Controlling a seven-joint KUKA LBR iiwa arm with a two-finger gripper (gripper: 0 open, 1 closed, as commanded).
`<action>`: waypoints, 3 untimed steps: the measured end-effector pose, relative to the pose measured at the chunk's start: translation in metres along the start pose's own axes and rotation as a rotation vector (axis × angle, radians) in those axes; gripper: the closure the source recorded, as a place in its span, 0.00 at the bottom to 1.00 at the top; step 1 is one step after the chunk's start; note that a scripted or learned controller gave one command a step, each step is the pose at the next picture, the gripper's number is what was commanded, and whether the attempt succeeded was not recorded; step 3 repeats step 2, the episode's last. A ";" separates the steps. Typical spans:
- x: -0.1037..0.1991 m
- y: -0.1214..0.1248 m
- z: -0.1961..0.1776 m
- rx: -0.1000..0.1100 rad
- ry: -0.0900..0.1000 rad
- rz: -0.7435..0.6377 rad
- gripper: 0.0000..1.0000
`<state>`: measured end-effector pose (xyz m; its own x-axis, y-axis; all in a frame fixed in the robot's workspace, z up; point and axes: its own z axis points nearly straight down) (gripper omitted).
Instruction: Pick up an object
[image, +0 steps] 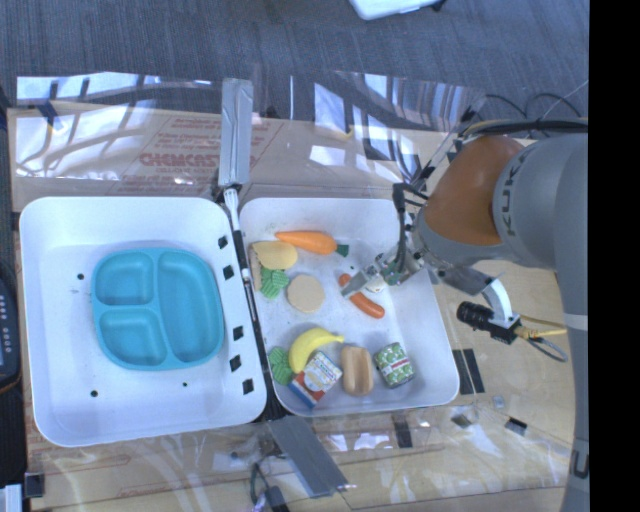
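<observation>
The gripper (372, 280) sits over the small carrot (364, 301); its opening I cannot tell. The carrot looks light, hard, slick: grasp mid-body.

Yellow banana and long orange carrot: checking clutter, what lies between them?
In the camera view, a round tan cookie lies between the banana and carrot.

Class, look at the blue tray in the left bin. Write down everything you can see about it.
The blue tray is a light turquoise, plastic-looking dish with rounded corners and a raised rim. Ridges divide it into three compartments: two smaller ones on the view's left, one above the other, and one long one on the right. All three compartments look bare. It lies flat, right way up, near the middle of the left bin, resting on the bin's floor with nothing else touching it.
</observation>
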<state>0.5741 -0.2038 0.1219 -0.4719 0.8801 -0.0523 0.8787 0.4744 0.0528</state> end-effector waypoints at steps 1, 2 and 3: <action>-0.021 0.035 0.004 0.015 0.013 -0.075 0.00; 0.004 0.006 -0.001 0.000 0.000 -0.056 0.00; 0.004 0.006 -0.001 0.000 0.000 -0.056 0.00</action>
